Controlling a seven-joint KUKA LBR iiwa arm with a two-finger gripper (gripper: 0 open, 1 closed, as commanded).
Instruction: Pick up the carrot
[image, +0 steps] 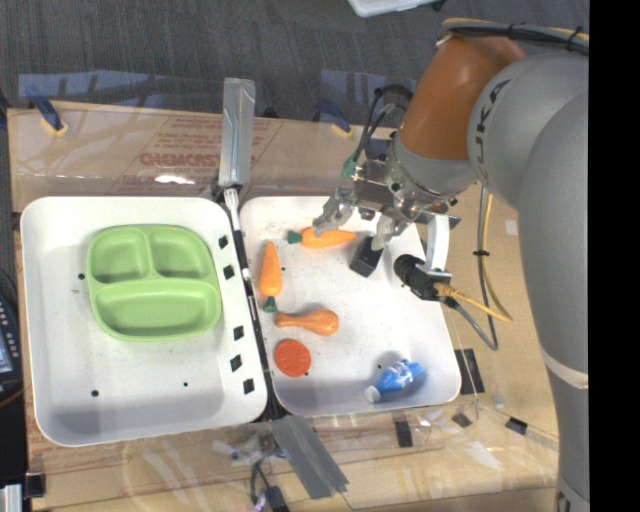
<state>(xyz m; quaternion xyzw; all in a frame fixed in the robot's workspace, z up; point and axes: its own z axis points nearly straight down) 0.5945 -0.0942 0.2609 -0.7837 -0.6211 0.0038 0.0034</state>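
Two carrots lie in the right bin. One carrot lies crosswise near the bin's back, green top pointing left. The other carrot lies lengthwise by the left wall, green end toward the front. My gripper hangs low over the back of this bin, open, with a light finger behind the crosswise carrot and a black finger in front of its right end. That carrot's tip sits between the two fingers, and whether they touch it is unclear.
An orange drumstick-shaped toy, a red-orange round piece and a blue bottle lie in the front half of the right bin. A green divided plate sits in the left bin. The arm's cables hang over the right rim.
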